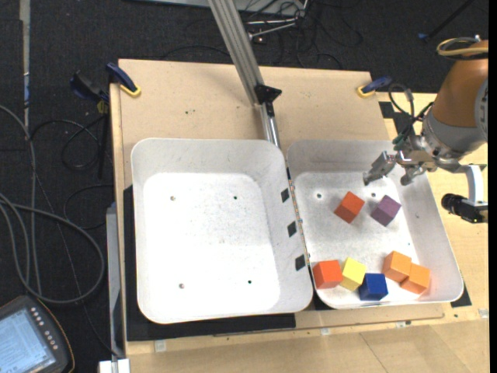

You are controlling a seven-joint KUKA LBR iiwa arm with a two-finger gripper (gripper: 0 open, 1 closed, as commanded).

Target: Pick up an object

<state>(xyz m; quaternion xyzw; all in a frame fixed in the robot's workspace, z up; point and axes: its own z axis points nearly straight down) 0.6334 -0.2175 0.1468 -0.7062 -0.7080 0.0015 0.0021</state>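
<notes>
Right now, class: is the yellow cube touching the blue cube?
Touching. The camera view shows the yellow cube pressed against the blue cube with no bin floor visible between them.

Arm reaches from right; pincer [394, 169] spread (nothing between fingers).

Right bin [435, 231]: far half open floor, apart from an orange cube [349, 207] and a purple cube [385, 209] near the middle, a narrow gap between them.
Near wall: crowded. Orange cube [328, 273], yellow cube [353, 273] and blue cube [373, 286] touching in a row; two orange blocks [407, 272] just beside them at right, possibly touching.
Band between middle pair and near row: free.
Gripper [394, 169] above the far right part, fingers spread, clear of all cubes.
Left bin [147, 208]: floor open throughout.
Slanted metal pole [237, 37] crosses the far side, ending at the bins' shared edge.
</notes>
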